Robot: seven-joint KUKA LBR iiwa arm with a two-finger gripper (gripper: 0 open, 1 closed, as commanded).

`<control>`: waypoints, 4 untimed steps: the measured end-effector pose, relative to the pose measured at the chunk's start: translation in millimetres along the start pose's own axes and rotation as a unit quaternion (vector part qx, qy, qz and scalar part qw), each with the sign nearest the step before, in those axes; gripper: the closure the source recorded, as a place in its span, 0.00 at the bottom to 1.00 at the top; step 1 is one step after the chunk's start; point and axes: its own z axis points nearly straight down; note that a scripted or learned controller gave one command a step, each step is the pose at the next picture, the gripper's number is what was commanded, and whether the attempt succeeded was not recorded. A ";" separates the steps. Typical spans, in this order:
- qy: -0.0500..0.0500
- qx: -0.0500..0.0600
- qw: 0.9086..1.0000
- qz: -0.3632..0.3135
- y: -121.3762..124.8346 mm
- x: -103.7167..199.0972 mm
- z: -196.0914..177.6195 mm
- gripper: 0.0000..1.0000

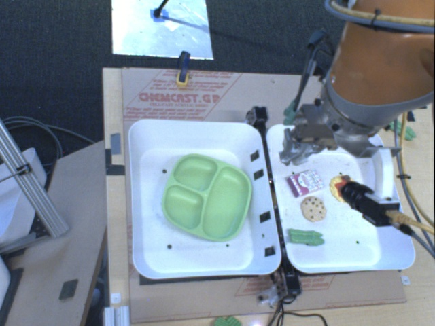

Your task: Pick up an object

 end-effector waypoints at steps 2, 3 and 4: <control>-0.001 0.001 1.000 0.007 -0.7 -18.9 119.7 0.00; -0.003 0.007 1.000 0.011 -4.8 -102.0 226.7 0.00; -0.002 -0.006 1.000 0.005 0.3 -99.9 87.1 0.00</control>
